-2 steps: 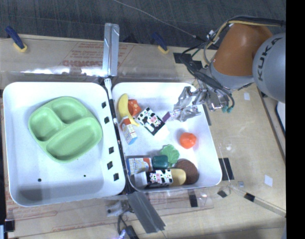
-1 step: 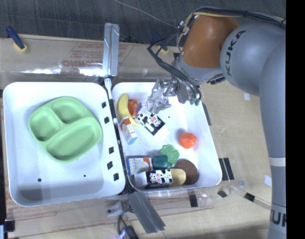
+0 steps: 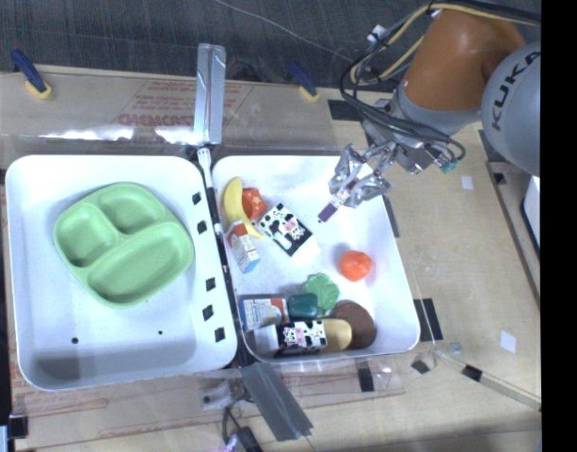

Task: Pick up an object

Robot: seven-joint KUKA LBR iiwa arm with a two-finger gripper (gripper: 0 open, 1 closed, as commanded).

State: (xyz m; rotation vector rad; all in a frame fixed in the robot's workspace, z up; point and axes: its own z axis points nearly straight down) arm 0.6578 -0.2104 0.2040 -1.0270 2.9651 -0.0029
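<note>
My gripper [image 3: 352, 192] hangs over the upper right part of the right bin [image 3: 401, 285], on the grey arm that reaches in from the right. Just left of and below it lies a cow-patterned box [image 3: 283, 229]. A banana [image 3: 232, 200] and a small red item [image 3: 254, 202] lie by the bin's left wall, with a small carton [image 3: 244, 249] below them. An orange tomato-like ball [image 3: 356, 266] sits alone below the gripper. Along the near wall crowd a green leafy toy [image 3: 322, 288], a brown round piece [image 3: 360, 319] and a second cow-patterned box [image 3: 300, 335].
The left bin [image 3: 34, 347] holds a green divided plate [image 3: 123, 241]. A metal divider strip [image 3: 210, 92] stands between the bins at the back. Cables loop off the arm's orange band [image 3: 457, 50] above the right bin's far corner.
</note>
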